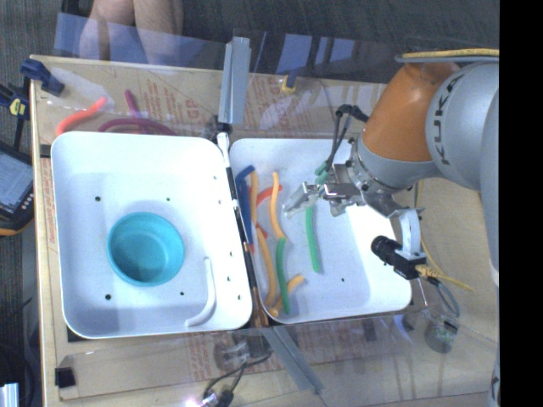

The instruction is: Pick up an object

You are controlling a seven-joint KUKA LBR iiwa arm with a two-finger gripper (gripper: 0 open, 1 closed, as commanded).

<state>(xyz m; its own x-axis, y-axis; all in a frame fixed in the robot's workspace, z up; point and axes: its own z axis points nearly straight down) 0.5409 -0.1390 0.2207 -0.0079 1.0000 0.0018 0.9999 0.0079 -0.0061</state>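
Camera view: the tool (299,200) hangs with fingers spread, holding nothing, over the right bin (386,291), just beside the green strip (313,242), which looks light, thin and bendy, best pinched across its middle.

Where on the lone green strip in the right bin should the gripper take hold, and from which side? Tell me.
Probably mid-length on the green strip, coming straight down from above. It lies flat and nearly straight on bare bin floor, apart from the orange and green pieces bunched at the left wall, so fingers could close across its narrow width. The gripper hovers by its upper end.
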